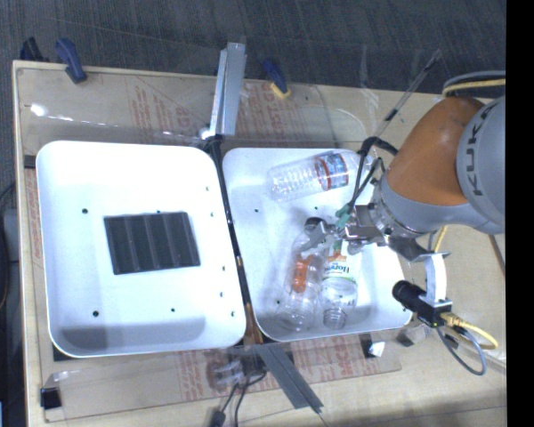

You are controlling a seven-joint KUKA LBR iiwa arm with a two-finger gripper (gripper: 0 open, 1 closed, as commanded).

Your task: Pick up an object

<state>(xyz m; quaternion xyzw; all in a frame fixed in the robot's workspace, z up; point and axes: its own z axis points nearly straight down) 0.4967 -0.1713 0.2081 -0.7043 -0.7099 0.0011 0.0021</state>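
In the right bin [249, 203] lie three clear plastic bottles. One with a red and blue label [310, 175] rests near the back wall. A second, with orange contents [299, 283], lies tilted at the front middle. A third, with a white and green label [339, 283], lies beside it, cap toward the front. My gripper [319, 230] hangs low over the bin's middle, just above the tops of the two front bottles. Whether anything sits between its fingers is hidden by the wrist and glare.
The left bin [71, 238] holds a flat dark ribbed block [151, 242]. A metal divider post [227, 87] stands between the bins at the back. Blue clamps [69, 59] grip the bench's far edge. Cables [463, 332] trail at the right front.
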